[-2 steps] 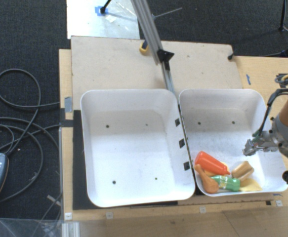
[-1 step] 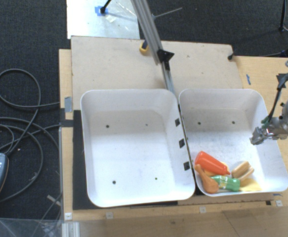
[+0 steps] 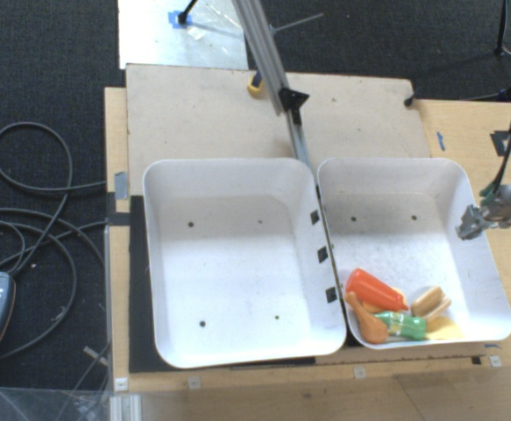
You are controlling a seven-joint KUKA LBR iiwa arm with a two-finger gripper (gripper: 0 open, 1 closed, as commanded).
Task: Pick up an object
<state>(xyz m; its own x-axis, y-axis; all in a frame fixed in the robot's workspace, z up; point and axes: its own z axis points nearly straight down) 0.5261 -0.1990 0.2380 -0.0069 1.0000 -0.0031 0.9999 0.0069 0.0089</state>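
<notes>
Camera view: orange carrot (image 3: 377, 289) lies slanting up-left to down-right; gripper (image 3: 471, 224) finger state unclear.

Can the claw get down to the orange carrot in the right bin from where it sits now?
Probably yes. The claw sits over the right bin's far right rim, with bare bin floor between it and the orange carrot. The carrot lies on top of the pile, though the other toys crowd against it.

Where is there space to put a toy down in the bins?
The left bin is bare all over. In the right bin, the far half is free, up to the gripper at its right wall. The near corner is crowded: carrot, drumstick, green bottle, bun.
</notes>
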